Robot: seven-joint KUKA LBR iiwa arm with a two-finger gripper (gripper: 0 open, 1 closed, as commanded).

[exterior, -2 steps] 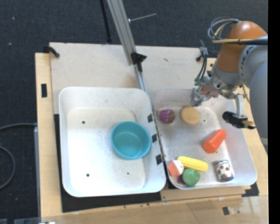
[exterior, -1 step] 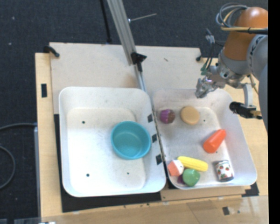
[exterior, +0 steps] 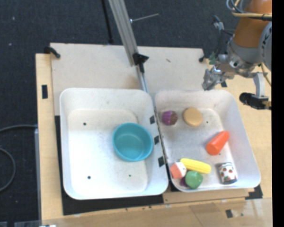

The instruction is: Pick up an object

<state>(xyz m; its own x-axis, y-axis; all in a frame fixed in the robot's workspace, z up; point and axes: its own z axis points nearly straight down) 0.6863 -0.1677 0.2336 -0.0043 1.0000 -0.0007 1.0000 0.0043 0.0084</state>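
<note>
Orange cylinder [exterior: 217, 143] in right bin [exterior: 244, 126], long axis tilted upper-right; claw [exterior: 211, 81] state unclear.

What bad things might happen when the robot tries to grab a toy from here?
1. The yellow toy, green toy and red-and-white toy sit bunched together in the right bin, so the gripper may bump one while grabbing another.
2. The small can lies close to the bin's wall, which may block a finger.
3. The orange cylinder lies on its side and might roll away.
</note>
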